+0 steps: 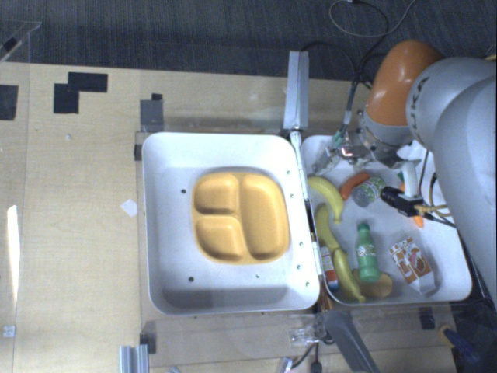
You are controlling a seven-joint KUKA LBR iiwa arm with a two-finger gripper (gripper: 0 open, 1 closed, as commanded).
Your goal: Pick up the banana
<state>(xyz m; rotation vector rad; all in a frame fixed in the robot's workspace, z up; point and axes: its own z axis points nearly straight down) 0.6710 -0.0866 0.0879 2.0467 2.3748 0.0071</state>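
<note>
Grey and bulky, the arm takes up the right side of the view, its orange band sitting above the wrist, and it reaches down over the far end of the right bin. At its tip the claw hangs low over that bin's far left corner; it is too small and cluttered to show whether it is open or closed, and nothing can be seen gripped in it. Just nearside of the claw lies the banana, a curved yellow one along the bin's left wall, apart from the claw. Beside it to the right are a small red-orange item and a grey-green can touching each other. Further toward the near end, a second banana, greener, continues along the same wall, and a third banana curves toward the near left corner next to a brownish lump. A green bottle lies between these and a printed carton to the right. Across the divider, the left bin holds a yellow compartment tray in its middle. Both bins rest on the pale wooden bench.
</note>
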